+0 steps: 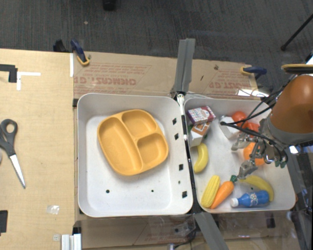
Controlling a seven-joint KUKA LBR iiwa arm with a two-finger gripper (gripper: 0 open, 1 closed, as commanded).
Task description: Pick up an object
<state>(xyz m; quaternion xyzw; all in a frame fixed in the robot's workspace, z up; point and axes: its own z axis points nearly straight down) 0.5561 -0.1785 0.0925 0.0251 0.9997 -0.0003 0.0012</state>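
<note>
Camera view shows my gripper [245, 170] low in the right bin [215, 213], close to the toy food. I cannot tell how it is set. A carrot [223, 194] lies just below and to the left of it, with its long side slanting up toward the gripper. A banana [261, 184] sits just to the right of the gripper, above a small blue bottle [251, 200]. A corn cob [211, 191] touches the carrot. I think the carrot is my best pick. A yellow plate [132, 141] rests in the left bin [87, 191].
</note>
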